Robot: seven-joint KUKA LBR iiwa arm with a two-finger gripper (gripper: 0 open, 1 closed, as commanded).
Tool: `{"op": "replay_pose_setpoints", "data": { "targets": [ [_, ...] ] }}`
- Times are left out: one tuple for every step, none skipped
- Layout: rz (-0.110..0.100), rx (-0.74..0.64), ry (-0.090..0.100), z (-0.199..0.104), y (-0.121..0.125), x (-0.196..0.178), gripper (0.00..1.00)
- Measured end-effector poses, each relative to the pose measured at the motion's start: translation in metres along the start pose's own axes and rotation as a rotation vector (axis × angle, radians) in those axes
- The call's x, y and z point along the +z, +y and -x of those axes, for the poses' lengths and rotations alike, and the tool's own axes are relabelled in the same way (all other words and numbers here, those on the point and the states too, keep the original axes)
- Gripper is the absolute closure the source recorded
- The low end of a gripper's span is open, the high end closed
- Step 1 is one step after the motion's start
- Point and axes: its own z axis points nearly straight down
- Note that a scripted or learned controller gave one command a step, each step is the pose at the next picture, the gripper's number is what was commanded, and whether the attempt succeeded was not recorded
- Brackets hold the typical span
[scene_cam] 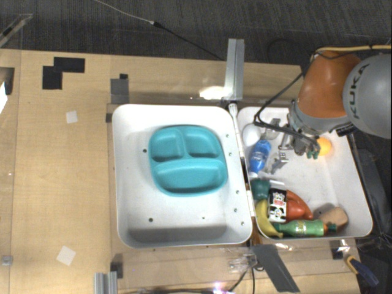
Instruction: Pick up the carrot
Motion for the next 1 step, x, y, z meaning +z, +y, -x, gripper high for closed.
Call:
{"op": "replay_pose_setpoints", "data": {
  "targets": [
    [-0.003,0.121,-0.011,0.0017,0.034,-0.1987,0.0]
  ]
}}
